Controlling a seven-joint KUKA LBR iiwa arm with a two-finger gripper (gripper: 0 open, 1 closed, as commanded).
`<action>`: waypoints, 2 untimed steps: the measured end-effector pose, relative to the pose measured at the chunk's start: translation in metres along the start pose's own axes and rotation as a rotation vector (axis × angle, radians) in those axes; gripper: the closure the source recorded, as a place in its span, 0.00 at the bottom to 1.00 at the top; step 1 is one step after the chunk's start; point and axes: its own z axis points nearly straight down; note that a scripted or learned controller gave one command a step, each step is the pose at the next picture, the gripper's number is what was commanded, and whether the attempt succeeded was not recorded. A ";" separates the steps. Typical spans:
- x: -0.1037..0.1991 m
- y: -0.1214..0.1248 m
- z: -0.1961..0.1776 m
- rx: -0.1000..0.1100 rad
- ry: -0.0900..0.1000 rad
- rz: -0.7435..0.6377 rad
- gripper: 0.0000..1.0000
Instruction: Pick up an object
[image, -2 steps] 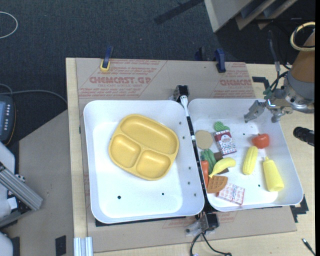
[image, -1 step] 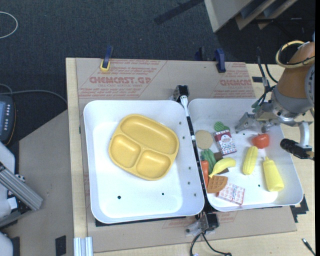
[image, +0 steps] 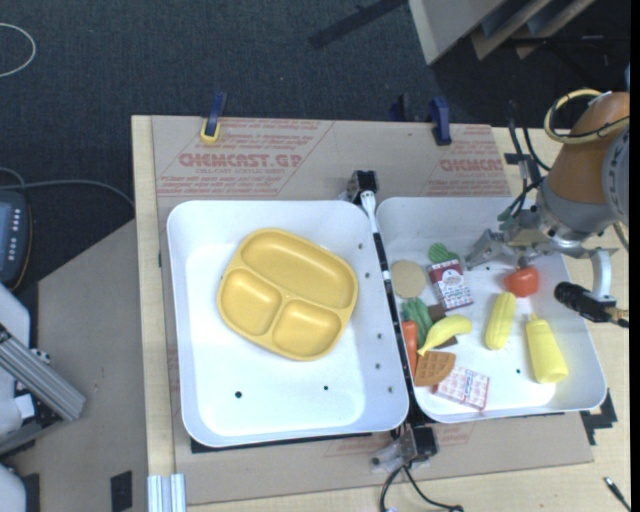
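Note:
My gripper (image: 503, 255) hangs over the back of the right bin (image: 590, 385), open with nothing between its fingers. Just in front of it lies a small red tomato-like toy (image: 522, 281), close under the right finger. To its left sit a green toy (image: 441, 254) and a red-and-white carton (image: 453, 285). Nearer the front lie a corn cob (image: 499, 320), a yellow block (image: 545, 350), a banana (image: 445, 330), a brown waffle piece (image: 434, 368) and a red-and-white packet (image: 465, 386).
The left bin (image: 200, 400) holds a yellow divided plate (image: 288, 293). A tan round piece (image: 407, 277), a green piece (image: 417, 315) and a carrot (image: 410, 345) lie against the right bin's left wall. The grey arm (image: 580, 190) stands over the right bin's far right corner.

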 end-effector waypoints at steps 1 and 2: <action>0.000 0.001 -0.012 -0.005 -0.002 -0.001 1.00; 0.009 0.002 -0.071 -0.012 -0.004 0.000 1.00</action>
